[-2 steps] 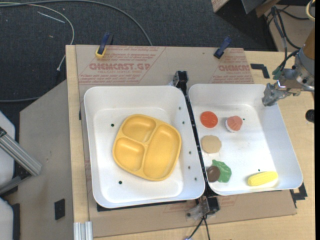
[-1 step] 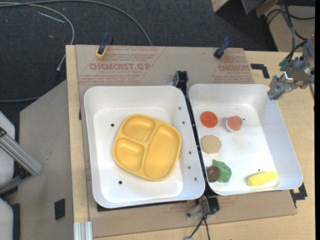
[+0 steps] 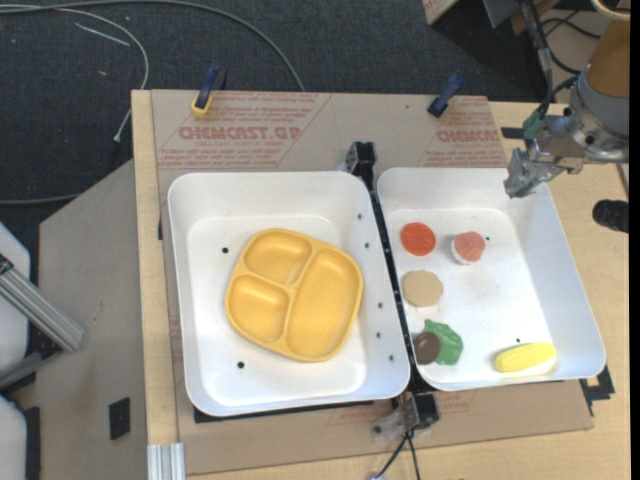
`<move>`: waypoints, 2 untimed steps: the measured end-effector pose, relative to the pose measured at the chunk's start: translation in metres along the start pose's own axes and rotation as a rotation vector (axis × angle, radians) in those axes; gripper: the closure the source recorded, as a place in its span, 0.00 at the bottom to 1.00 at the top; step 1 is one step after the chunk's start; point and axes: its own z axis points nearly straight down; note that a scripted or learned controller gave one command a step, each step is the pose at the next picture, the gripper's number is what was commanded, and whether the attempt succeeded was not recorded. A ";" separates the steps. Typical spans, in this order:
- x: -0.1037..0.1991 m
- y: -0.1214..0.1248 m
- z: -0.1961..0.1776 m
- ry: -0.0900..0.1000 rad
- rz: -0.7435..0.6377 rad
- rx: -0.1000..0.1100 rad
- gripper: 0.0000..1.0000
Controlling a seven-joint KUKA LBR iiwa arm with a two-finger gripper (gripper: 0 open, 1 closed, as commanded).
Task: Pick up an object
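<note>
My gripper [image 3: 522,180]: above right bin's [image 3: 570,298] far rim; cannot tell its state
Right bin: corn cob [image 3: 524,357]; tomato slice [image 3: 418,238]
Left bin [image 3: 190,268]: yellow divided plate [image 3: 294,293]

The arm [image 3: 610,78] is being reached in from the right edge of the camera view, at the upper corner. Its wrist is being angled downward and leftward, so the pincer [image 3: 519,180] is being held low. Nothing is being gripped there. The state of its tip is too blurred to be told.
</note>
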 end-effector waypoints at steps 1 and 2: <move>0.064 0.004 0.010 0.001 -0.002 0.003 1.00; 0.128 0.001 0.015 0.001 -0.002 0.003 1.00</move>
